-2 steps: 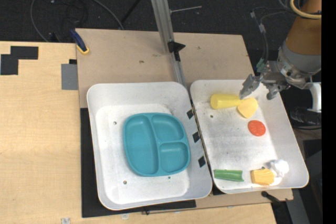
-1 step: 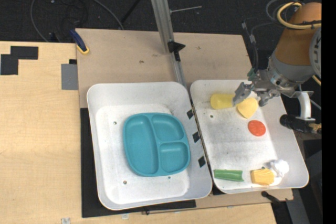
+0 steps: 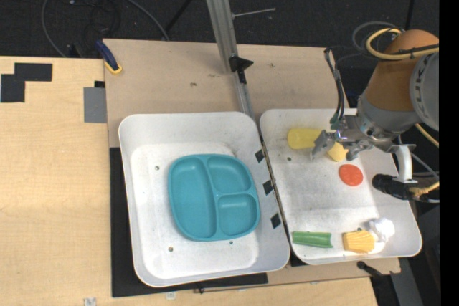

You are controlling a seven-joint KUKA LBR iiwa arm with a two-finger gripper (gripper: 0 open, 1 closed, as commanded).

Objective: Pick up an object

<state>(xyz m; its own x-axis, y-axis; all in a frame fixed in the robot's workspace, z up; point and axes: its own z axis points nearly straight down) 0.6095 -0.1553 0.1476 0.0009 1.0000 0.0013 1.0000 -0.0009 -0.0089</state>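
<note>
While unlabelled (no writing) — gripper (image 3: 334, 142) beside yellow block (image 3: 303, 137)

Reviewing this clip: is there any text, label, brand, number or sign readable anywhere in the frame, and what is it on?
None readable.
The teal divided tray in the left bin: plain, no marking.
The yellow piece, red disc, green piece and corn-like piece in the right bin: no labels.
The arm's orange band and the hand: no legible lettering.
</note>
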